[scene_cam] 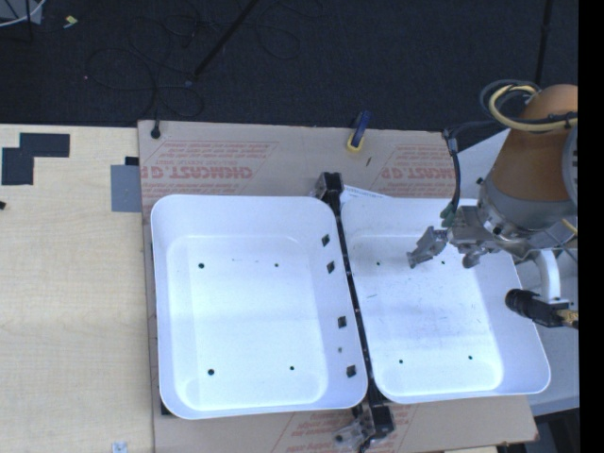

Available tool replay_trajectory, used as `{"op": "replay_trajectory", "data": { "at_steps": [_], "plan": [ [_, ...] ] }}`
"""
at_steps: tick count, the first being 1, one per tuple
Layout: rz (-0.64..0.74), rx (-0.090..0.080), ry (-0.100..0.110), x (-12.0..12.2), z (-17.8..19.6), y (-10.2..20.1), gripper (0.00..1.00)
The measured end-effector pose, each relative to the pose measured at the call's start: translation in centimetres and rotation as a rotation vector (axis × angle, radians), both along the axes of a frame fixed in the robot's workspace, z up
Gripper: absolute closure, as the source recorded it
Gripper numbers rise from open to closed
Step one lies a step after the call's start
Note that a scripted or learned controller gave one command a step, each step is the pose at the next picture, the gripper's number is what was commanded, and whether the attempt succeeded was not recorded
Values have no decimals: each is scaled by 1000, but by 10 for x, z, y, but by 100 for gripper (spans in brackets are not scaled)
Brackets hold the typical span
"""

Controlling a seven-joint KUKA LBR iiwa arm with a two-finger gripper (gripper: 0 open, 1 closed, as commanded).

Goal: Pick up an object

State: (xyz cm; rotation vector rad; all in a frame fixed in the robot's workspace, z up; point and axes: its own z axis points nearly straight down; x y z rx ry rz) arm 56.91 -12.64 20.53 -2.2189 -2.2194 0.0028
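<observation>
White bins (170, 253) flanked by blue clamp (358, 131).

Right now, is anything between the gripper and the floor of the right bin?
Nothing visible stands in the way. The gripper hangs over the far half of the right bin, and only white bin floor lies around and below it.

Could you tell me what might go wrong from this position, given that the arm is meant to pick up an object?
1. The gripper hangs over the right bin, where no loose object is visible beneath it, so closing here would likely grasp nothing.
2. It sits near the right bin's far wall; a straight descent might strike the rim or wall.
3. The cable looping beside the wrist could snag as the arm moves.
</observation>
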Motion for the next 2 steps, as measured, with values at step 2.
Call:
{"op": "replay_trajectory", "data": {
  "at_steps": [2],
  "plan": [
    [-7,-8,-15,-38,340,-61,0]
  ]
}}
